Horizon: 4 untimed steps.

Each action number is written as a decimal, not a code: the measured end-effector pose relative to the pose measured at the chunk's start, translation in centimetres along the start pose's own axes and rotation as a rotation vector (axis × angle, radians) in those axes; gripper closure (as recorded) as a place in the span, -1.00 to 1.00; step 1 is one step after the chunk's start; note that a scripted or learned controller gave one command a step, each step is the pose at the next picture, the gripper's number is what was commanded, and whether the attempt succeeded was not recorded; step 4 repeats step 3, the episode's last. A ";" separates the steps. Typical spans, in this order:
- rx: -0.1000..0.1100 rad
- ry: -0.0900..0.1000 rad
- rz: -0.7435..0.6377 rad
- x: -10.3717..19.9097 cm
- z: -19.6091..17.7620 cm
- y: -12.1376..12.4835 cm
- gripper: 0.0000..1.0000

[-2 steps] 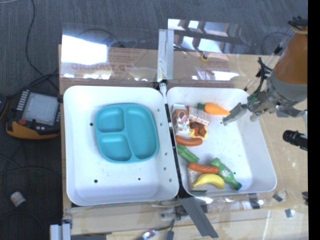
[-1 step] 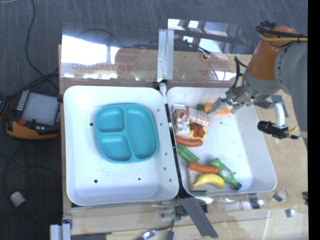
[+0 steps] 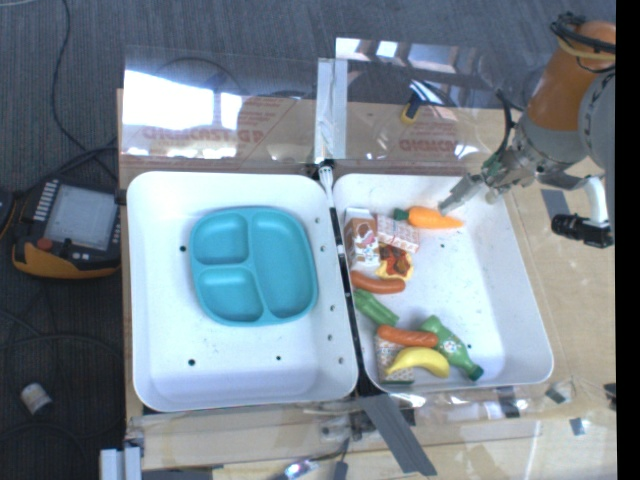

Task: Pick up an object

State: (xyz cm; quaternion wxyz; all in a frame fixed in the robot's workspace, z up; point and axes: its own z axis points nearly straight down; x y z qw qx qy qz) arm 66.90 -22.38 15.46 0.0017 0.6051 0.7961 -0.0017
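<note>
Two bins: white, side by side on the counter (image 3: pixel 560 298).
Left bin (image 3: pixel 160 358): holds a teal divided plate (image 3: pixel 252 266).
Right bin (image 3: pixel 500 298): toy carrot (image 3: pixel 435 218) near the back, snack packet (image 3: pixel 378 243) beside it, sausage (image 3: pixel 378 284), green pepper (image 3: pixel 376 309), a second sausage (image 3: pixel 405 336), banana (image 3: pixel 418 363) and green bottle (image 3: pixel 452 346) at the front.
Tool (image 3: pixel 455 199): just right of the carrot, above the right bin; open or closed cannot be told.

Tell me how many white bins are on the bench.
2: the left bin holds a blue plate; the right bin holds the toy food.
</note>
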 end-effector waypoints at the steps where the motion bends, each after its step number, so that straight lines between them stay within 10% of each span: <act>1: 0.000 -0.003 -0.223 3.3 5.7 1.0 -1.00; 2: -0.004 -0.009 -0.234 3.5 4.8 1.2 1.00; 3: 0.001 0.005 0.029 10.0 -5.3 -3.8 1.00; 4: 0.001 0.005 0.029 10.0 -5.3 -3.8 1.00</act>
